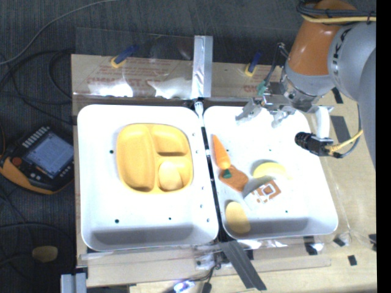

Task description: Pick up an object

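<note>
Two-finger end effector, fingers spread and empty, hangs over the right white bin's far edge; the orange plastic carrot lies nearer the viewer and leftward, long axis running near-to-far.

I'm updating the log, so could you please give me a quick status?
Gripper open, over right bin's far edge, holding nothing. Carrot and other toy food lie untouched. Nothing in the way.
</note>
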### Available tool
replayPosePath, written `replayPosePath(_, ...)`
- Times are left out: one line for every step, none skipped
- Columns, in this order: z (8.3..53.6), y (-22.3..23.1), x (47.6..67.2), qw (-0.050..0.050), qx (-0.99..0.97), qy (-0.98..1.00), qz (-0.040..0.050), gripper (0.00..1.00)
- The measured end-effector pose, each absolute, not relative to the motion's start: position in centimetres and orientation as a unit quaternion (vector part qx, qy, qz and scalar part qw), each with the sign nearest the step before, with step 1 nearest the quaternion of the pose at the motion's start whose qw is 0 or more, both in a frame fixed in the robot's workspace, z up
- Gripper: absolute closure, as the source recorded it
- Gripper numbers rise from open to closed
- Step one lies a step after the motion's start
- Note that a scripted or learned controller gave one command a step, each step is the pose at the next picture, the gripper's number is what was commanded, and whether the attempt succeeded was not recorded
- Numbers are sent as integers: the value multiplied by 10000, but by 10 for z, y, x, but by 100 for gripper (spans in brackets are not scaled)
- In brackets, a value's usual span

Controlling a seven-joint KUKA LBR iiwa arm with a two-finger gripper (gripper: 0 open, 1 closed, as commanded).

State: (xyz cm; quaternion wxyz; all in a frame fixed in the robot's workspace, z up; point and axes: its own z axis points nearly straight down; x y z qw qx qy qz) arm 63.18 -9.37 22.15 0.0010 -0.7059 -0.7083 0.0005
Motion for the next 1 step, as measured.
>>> replayPosePath(121,-123,573,-8,-7491,-6625,-1,0)
